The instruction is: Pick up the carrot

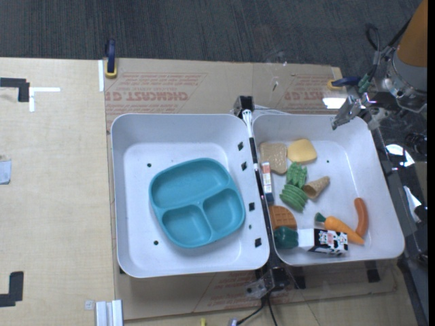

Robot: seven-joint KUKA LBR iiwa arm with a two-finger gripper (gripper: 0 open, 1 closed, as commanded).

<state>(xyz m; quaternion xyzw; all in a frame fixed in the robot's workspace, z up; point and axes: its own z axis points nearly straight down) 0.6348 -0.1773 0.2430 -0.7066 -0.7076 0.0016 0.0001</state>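
The one camera looks down at a slant on the two bins (122, 202), set well back above them.

A robotics lab: clamped cardboard (204, 87) on a bench (54, 182), toy-food bins (380, 243).

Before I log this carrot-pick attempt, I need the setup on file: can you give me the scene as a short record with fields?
target: carrot, lying in the right bin near its front edge
touching target: small black-and-white carton at its front
nearby: red sausage to its right, waffle cone behind it
other items in right bin: bread slice, yellow chip, green vegetable
left bin: blue divided plate
gripper: above the right bin's back right corner, well apart from the carrot, holding nothing visible
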